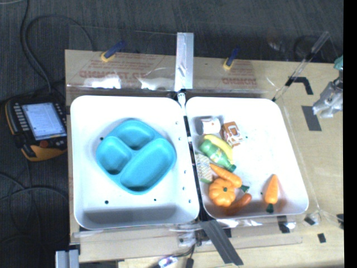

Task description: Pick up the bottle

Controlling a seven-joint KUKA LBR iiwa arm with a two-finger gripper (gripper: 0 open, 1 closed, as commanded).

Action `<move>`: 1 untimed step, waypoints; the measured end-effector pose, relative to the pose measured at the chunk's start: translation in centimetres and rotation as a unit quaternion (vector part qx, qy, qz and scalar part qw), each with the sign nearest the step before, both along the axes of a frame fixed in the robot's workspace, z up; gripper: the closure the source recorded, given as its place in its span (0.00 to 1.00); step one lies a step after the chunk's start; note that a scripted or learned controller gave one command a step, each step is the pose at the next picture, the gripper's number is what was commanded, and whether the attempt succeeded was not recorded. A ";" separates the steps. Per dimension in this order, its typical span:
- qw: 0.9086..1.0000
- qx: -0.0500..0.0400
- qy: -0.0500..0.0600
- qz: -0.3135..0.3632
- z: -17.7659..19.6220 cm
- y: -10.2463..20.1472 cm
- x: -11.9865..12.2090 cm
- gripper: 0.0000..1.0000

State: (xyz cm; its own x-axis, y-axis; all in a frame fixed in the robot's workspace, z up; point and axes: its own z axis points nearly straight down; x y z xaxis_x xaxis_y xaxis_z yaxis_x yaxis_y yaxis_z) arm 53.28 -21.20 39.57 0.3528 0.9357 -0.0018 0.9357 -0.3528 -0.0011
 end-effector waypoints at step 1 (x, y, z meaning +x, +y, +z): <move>0.999 0.000 0.000 0.044 1.6 9.3 0.0 1.00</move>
